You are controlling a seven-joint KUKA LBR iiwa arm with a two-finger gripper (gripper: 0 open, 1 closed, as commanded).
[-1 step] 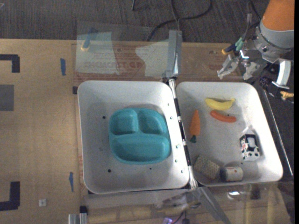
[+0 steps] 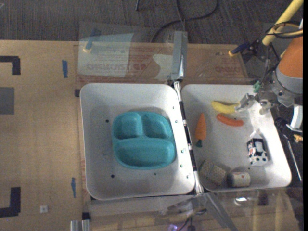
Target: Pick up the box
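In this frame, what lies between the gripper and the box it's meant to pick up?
In the camera view, the orange sausage-shaped toy lies between the gripper and the box; otherwise bare bin floor.

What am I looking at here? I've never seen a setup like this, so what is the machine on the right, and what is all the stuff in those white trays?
This is one picture from a camera fixed above a workbench, looking down at a slant. The grey and orange shape at the right edge is a robot arm, moved by a program. At its tip is a two-finger gripper, its "hand", hovering over the far side of the right bin.

The left bin holds a teal divided plate. The right bin holds toy food: a yellow banana, an orange-red sausage, a carrot, and two brownish pieces near the front edge that I can't identify. There is also a small printed box, like a little carton. That box is what the arm should pick up.

Nothing is between the fingers; the box lies in the bin, apart from the gripper.
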